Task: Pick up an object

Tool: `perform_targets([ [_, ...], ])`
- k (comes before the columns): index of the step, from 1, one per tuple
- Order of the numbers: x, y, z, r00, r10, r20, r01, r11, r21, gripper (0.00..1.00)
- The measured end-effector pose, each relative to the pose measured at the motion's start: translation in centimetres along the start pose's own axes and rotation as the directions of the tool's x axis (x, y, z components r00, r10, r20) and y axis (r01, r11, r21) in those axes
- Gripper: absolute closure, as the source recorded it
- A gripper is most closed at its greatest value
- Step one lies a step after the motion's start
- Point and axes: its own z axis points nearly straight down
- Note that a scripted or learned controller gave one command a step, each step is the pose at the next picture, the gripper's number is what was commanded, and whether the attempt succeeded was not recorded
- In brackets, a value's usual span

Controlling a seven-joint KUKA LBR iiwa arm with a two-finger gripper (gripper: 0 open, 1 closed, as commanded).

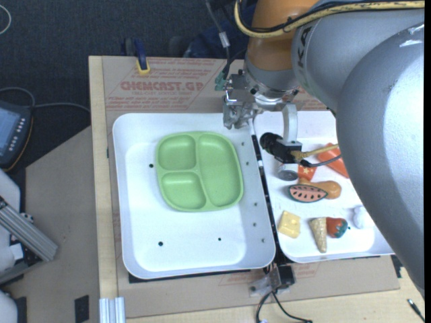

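My gripper [236, 117] hangs over the far edge of the left bin [135, 200], close to the divider between the two bins, and nothing shows in its grasp. A green three-part plate [200, 171] lies in the left bin, just below and left of the gripper. In the right bin [357, 247] lie a red piece [324, 159], a watermelon slice [307, 193], a yellow cheese wedge [289, 224] and an ice-cream cone [319, 233].
The grey arm crosses above the right bin and hides its right part. An orange-brown piece [331, 188] and a small red and teal thing [338, 227] also lie in the right bin. A cardboard sheet [168, 79] lies beyond the bins.
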Motion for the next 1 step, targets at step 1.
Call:
perform_targets([
  [1,-0.57,-1.09,0.38,1.0,0.006,0.002,-0.006,1.0,0.008,1.0],
])
